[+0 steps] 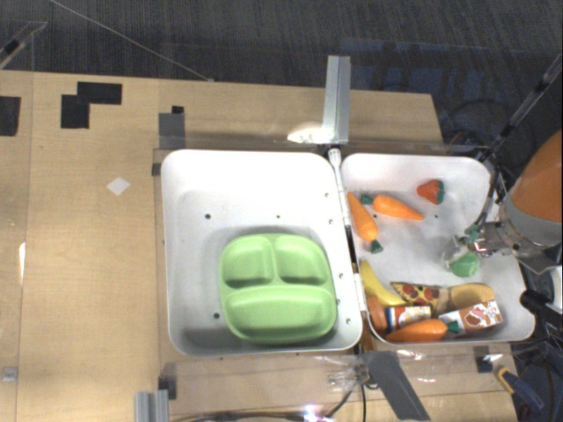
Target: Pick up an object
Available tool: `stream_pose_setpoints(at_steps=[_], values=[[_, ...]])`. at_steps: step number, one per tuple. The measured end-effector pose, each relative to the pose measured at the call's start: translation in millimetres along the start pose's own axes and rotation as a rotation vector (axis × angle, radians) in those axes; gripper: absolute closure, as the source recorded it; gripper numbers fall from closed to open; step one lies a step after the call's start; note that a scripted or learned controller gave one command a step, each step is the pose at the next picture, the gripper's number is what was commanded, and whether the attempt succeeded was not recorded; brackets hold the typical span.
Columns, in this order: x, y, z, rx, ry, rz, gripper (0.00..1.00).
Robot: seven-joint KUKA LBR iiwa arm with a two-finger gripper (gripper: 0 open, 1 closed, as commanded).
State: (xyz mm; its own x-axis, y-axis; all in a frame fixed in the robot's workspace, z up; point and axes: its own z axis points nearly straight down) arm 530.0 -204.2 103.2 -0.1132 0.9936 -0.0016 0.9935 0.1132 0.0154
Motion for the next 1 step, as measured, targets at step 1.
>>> stream_pose_setpoints(at_steps=[1], values=[[61.5,12.8,-108.9,0.013,0.001,0.085,1.00]])
